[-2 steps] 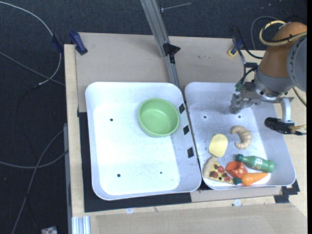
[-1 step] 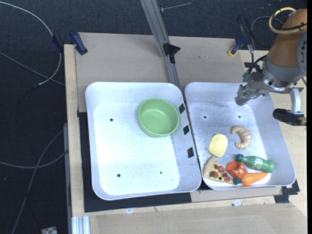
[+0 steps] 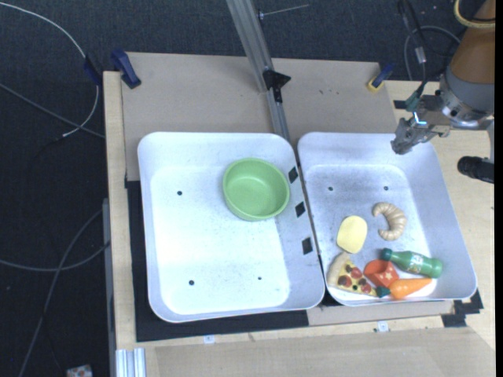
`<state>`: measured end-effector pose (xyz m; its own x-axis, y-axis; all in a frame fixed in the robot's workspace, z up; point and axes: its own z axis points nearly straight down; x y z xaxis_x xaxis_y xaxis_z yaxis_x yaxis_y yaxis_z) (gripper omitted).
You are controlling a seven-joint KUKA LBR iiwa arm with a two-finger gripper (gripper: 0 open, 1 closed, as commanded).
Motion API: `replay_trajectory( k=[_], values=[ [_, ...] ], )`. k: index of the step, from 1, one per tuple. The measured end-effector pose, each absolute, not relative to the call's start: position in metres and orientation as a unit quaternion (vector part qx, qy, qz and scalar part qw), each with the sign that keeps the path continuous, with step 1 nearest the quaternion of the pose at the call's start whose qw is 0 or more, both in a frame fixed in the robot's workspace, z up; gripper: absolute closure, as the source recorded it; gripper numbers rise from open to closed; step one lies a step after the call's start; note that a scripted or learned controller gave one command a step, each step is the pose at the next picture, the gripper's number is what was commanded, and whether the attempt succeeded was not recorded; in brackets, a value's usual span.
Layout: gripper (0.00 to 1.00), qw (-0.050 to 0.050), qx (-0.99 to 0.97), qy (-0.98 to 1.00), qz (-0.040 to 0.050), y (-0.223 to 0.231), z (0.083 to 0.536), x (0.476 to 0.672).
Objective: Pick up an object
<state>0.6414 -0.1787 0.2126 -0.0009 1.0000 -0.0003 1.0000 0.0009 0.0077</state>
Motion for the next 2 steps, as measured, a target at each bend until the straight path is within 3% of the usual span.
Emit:
replay_trajectory(
  k=[1, 2],
  values=[
    [1.00, -0.005, 0.706, 0.709, -0.0004, -0.133, 0.226, 0.628],
    [1.00, -0.007, 0.705, 0.709, -0.0012, -0.083, 0.237, 0.601]
  ],
)
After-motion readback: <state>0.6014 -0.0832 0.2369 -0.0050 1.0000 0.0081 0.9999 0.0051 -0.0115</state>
